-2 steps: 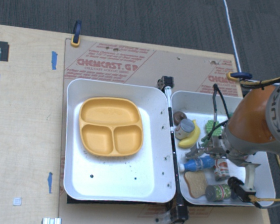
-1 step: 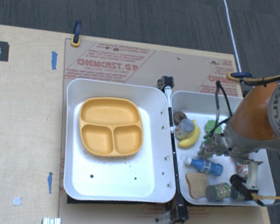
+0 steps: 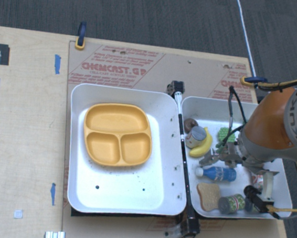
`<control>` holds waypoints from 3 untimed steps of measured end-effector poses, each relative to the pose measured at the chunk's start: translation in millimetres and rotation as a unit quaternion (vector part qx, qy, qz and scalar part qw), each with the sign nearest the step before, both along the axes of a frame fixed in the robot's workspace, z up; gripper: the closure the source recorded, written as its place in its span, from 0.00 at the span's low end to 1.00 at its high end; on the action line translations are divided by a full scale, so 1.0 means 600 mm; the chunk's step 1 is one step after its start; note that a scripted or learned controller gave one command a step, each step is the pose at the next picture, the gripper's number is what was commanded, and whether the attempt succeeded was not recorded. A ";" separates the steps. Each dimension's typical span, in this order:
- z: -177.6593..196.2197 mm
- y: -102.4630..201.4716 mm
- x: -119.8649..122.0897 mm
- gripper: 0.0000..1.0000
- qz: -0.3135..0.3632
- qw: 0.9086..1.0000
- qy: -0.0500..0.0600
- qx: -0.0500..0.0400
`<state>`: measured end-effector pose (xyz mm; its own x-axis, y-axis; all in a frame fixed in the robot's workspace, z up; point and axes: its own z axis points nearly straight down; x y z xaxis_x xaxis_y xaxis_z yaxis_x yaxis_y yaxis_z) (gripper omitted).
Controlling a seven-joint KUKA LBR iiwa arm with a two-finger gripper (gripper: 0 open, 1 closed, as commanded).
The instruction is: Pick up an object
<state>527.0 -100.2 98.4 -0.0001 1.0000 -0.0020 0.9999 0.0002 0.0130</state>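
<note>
A pale wooden worktop [image 3: 19,144] on dark carpet carries 2 shallow white bins side by side. The left bin [image 3: 125,192] holds a yellow divided tray [image 3: 118,134]. The right bin [image 3: 283,196] holds the candidate objects, crowded together: banana [image 3: 205,144], blue bottle [image 3: 217,174], bread slice [image 3: 208,195], green can [image 3: 232,204] and green toy [image 3: 224,134]. The pincer [image 3: 229,157] hangs low between the banana and the blue bottle; whether it is apart or together cannot be told, and no object is seen in it. Risk: with objects this close, a descent may strike 2 at once, roll the bottle aside, or close on nothing.
</note>
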 end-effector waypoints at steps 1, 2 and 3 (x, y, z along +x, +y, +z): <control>0.017 0.000 0.003 1.00 0.000 1.000 -0.002 0.000; 0.017 0.000 0.002 0.00 0.000 1.000 -0.002 0.000; 0.035 0.000 0.005 1.00 0.000 1.000 -0.004 -0.001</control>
<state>530.2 -99.9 119.3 -0.0002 1.0000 -0.0032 0.9998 0.0002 0.0216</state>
